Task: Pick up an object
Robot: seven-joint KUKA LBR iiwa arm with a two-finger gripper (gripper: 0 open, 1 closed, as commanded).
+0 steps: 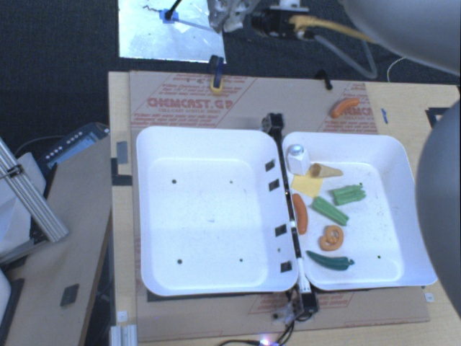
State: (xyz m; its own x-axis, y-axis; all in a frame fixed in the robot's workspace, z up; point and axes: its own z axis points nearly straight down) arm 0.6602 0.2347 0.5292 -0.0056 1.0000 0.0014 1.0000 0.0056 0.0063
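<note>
Blurred and metallic, the pincer [230,7] hangs at the top edge of the camera view, over the far end of the bench [86,193] and well apart from both bins. Whether it is apart or together I cannot tell (the blur hides its tip), and nothing can be seen held in it. Just right of it run a white post and a yellow cable [324,26], with the grey bulk of the arm [403,13] filling the upper right corner.

All the loose objects but one lie in the right bin [389,193], gathered toward its left half. A small white cup-like piece [297,158] sits in the far left corner, with a tan wedge [327,170] just beside it and a flat yellow slice [308,186] below that. An orange sausage [300,213] lies lengthwise close to the left wall. Two green pieces follow: a ridged one [348,194] and a longer stick [330,210], near each other. Closer to the camera are an orange pretzel [331,238] and a dark green pepper [330,261], apart from one another.

A second orange sausage [344,107] lies outside, on the printed brown board [187,101] beyond the right bin. The left bin [209,207] touches the right one along a black hinged seam. A blue and yellow clip [216,74] stands at the board's far edge, beside a shiny sheet [155,20].
</note>
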